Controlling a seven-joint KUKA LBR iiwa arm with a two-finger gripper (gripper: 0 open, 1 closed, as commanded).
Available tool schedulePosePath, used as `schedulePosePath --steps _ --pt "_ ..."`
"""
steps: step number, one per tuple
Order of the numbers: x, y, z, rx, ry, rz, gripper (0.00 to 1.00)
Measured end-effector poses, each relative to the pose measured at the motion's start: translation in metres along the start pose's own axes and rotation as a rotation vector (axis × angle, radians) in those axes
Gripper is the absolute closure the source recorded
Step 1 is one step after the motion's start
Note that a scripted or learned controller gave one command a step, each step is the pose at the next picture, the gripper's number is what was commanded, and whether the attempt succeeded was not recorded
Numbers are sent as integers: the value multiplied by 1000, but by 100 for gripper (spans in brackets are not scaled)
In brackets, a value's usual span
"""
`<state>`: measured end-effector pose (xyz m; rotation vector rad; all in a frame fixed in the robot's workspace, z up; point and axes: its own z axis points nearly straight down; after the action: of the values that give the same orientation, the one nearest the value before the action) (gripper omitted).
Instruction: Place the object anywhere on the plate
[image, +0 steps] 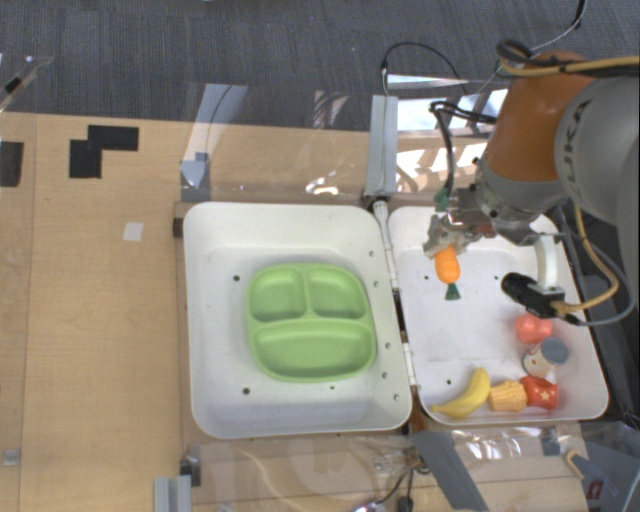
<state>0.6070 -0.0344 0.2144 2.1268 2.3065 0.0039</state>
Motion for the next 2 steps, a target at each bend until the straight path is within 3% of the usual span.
schedulePosePath --steps 1,2 --pt "42 -65 30 3 2 -34 100" --pt "119 -53 -7 0 2 -60 100"
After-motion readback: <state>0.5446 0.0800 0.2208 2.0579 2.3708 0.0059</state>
